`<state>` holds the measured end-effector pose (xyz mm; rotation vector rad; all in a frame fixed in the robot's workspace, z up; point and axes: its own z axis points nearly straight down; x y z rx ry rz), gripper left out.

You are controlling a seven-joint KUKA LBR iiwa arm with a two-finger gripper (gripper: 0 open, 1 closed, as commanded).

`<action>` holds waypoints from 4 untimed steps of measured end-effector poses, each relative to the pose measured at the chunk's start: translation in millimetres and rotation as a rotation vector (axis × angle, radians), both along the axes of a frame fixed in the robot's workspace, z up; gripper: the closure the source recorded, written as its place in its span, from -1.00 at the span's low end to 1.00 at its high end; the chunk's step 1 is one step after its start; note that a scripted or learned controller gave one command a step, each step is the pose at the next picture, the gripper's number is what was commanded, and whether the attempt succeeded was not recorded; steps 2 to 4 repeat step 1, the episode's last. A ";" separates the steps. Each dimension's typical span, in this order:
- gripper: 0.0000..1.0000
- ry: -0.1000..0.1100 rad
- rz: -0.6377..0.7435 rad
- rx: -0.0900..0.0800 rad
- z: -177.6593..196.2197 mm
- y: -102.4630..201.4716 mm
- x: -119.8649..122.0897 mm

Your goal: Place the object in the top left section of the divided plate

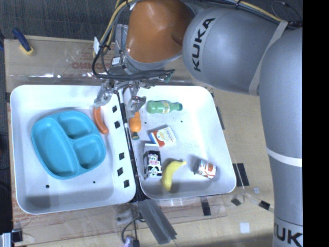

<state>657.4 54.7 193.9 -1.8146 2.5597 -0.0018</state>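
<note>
The blue divided plate [51,149] lies in the left bin [20,112], and its sections hold nothing. An orange carrot-like piece [100,120] rests on the bin floor against the plate's upper right rim. A second orange piece [134,124] lies just across the divider in the right bin [198,133]. My gripper [120,99] hangs over the divider at the back of the bins. It is open, with one finger [105,95] above the left orange piece and the other [136,103] above the right one. Nothing sits between the fingers.
In the right bin are a green bottle [163,106], a small red-and-white carton [163,136], a black-and-white carton [152,164], a banana [171,173] and a can [205,169]. The arm's big body looms over the back right.
</note>
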 end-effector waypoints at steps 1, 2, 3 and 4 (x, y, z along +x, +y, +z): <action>1.00 -0.002 0.002 0.001 10.8 1.0 0.7; 1.00 -0.002 0.002 0.001 10.8 1.0 0.7; 1.00 -0.002 0.002 0.001 10.8 1.0 0.7; 1.00 -0.002 0.002 0.001 10.8 1.0 0.7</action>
